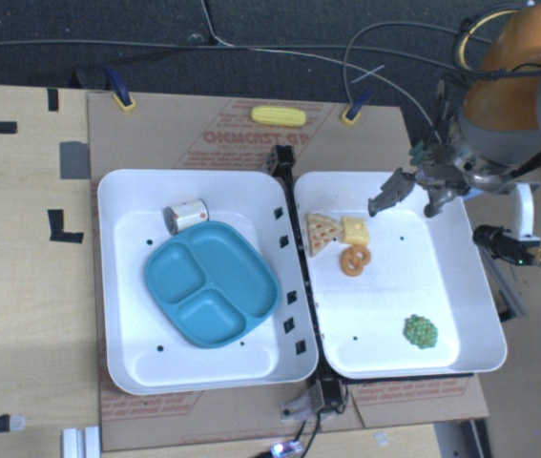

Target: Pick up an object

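Hovering over the upper right corner of the shallow white right-hand bin (pixel 470 284), with the grey two-finger gripper (pixel 409 197) spread wide and gripping nothing. Reading this as the approach step of the pick, no object being chosen yet by contact. Sitting nearest the fingers: small pale yellow cheese-like cube (pixel 354 229), lying in the upper left part of the right bin, touching a tan waffle-textured wedge (pixel 322 232) on its left and resting just above a small brown ring-shaped pretzel or doughnut piece (pixel 353 260). Lying well apart, near the lower right corner of the same bin: a small green knobbly broccoli-like lump (pixel 421 331). Judging the next move as shifting left and down over one piece, then descending and closing; crowding of the three clustered pieces likely making a clean grasp awkward, the isolated green lump looking easier. Holding in the shallow white left-hand bin (pixel 117 256): a light blue three-compartment plastic plate (pixel 211 282) and a small white cylindrical cup (pixel 186 216) lying on its side, touching the plate's upper rim.
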You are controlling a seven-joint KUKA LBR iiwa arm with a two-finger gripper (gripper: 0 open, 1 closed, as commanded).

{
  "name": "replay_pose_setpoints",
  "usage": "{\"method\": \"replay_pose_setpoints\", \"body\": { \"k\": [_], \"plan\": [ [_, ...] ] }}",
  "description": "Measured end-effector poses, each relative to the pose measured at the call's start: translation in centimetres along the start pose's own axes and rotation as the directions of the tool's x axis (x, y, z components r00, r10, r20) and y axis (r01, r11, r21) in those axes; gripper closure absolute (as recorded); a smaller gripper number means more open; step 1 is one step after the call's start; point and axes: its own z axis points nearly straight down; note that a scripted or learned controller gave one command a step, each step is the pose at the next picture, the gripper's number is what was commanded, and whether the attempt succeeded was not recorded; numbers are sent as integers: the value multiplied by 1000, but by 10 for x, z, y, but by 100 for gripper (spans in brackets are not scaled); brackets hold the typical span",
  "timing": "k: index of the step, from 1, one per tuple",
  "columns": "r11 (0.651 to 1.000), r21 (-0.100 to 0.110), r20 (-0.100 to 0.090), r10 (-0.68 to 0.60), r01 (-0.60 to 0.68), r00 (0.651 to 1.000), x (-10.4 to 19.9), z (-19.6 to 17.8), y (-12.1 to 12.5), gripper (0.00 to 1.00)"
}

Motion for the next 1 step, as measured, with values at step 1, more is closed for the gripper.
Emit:
{"method": "replay_pose_setpoints", "body": {
  "k": [1],
  "plan": [
    [1000,-11,1,-3,3,1000,0,-6,2,0]
  ]
}}
